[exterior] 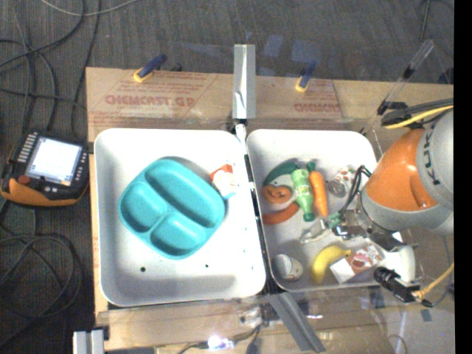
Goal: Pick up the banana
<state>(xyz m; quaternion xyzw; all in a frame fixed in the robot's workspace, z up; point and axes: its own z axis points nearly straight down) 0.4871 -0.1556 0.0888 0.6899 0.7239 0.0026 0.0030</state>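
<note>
The yellow banana [327,261] lies curved near the front edge of the right bin [259,220], between a grey round object [289,267] and a red and white packet [358,260]. My gripper [333,227] hangs just above and behind the banana, reaching in from the right under the arm's orange band [394,181]. Nothing shows as held in it. The arm's wrist hides part of the bin's right side.
Behind the gripper in the right bin lie a carrot [318,192], a green bottle [301,187], a dark green item [282,171], an orange fruit [277,195] and a small can [340,183]. The left bin [110,271] holds a teal divided plate [173,206] and a small red and white item [223,180].
</note>
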